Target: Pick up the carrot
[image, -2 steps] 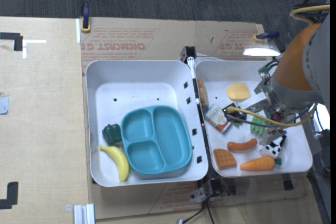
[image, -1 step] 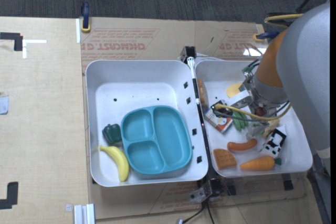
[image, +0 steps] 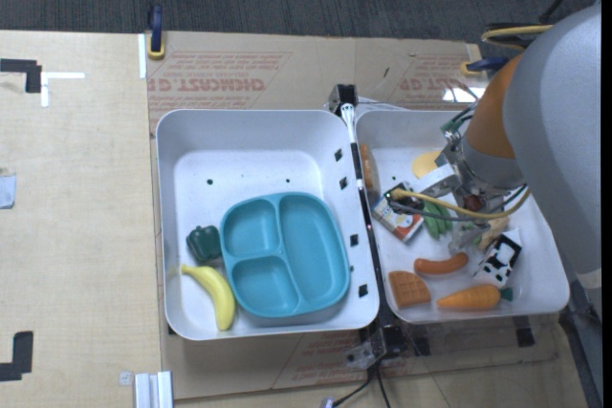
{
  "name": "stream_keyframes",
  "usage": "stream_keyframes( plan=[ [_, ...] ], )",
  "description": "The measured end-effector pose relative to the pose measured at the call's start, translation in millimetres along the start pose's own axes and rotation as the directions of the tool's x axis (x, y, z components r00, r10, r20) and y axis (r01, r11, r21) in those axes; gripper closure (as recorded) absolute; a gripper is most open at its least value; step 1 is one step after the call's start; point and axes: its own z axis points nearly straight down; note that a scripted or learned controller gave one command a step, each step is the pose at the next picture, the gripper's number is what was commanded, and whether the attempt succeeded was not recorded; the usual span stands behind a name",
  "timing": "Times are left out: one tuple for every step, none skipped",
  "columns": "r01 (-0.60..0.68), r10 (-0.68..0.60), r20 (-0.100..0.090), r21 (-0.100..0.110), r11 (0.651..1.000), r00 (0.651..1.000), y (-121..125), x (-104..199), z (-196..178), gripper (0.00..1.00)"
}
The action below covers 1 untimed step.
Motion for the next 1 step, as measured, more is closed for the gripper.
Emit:
stream_keyframes(
  plan=[
    [0.000,0.000,0.000,0.000,1.000,1.000,0.0,0.0,0.0,0.00]
  ],
)
